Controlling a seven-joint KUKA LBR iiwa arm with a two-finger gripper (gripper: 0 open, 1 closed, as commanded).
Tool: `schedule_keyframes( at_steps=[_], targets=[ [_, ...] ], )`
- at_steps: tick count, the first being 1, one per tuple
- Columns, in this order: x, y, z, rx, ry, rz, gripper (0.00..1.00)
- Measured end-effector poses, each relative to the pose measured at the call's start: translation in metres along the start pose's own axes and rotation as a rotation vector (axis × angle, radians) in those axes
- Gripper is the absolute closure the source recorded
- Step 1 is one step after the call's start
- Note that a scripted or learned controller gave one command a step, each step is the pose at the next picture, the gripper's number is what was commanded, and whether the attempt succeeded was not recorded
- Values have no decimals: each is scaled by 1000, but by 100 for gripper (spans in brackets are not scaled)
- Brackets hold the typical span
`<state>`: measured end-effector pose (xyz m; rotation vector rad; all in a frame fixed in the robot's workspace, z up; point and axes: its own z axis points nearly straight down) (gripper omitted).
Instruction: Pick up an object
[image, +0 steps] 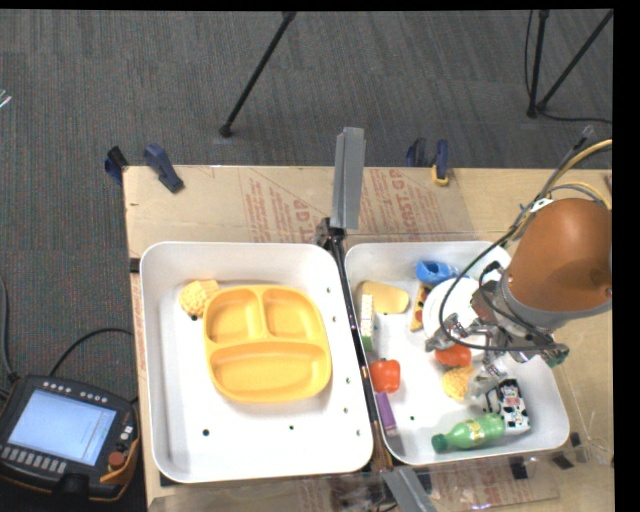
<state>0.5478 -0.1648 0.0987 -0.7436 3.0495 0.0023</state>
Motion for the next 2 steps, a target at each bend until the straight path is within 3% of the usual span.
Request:
schedule_keyframes(
  at_steps=[1,2],
  targets=[
    [-46,45,12,-2,0,-149,0],
    [-39,55,12,-2,1,-127,0]
  ],
)
